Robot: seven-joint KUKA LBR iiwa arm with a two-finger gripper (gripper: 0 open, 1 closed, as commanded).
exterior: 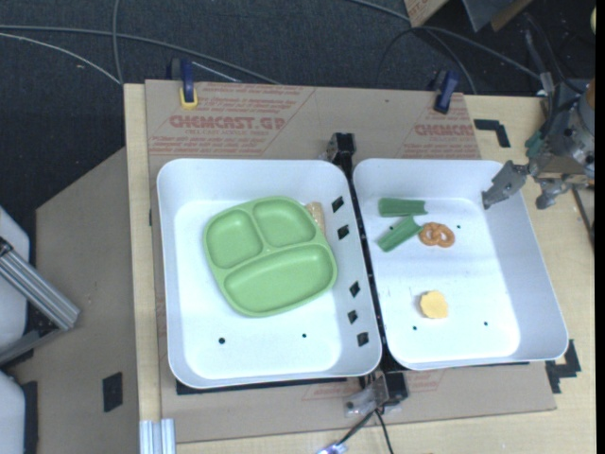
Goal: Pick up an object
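Looking down on the right bin (529,282), I count four candidates: a pretzel (437,235) near centre, two green strips (401,220) just beside it at nine to ten o'clock, and a yellow disc (433,305) well apart at six o'clock. My gripper (525,185) hangs over the bin's rim at about two o'clock from the pretzel, carrying nothing; its spread I cannot tell from this angle. I judge all four light play-food pieces, probably stiff plastic and a bit slick. I would go for the yellow disc, pinching across its edge, since it lies alone. The green divided plate (271,255) fills the left bin (180,253).
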